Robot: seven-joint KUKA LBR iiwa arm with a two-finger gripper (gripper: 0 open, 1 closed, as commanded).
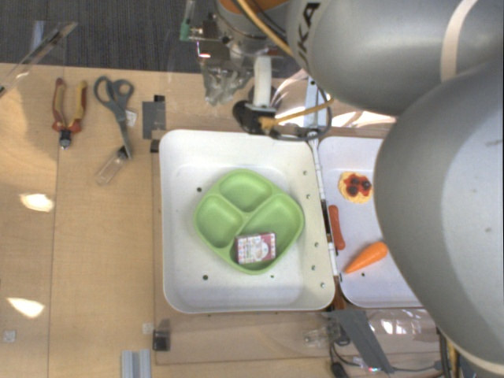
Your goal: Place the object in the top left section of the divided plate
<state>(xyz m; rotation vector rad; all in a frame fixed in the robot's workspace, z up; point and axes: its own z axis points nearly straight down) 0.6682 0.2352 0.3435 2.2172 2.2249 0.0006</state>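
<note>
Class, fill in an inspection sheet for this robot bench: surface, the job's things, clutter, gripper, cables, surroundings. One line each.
Surface: wooden bench bearing two white bins, left bin and right bin.
Job's things: green divided plate in the left bin; a small printed packet lies in its bottom section.
Clutter: carrot, sausage and small round pastry in the right bin.
Gripper: gripper above the left bin's far edge; finger state unclear.
Cables: yellow cable near the wrist.
Surroundings: scissors and pliers on the bench.
</note>
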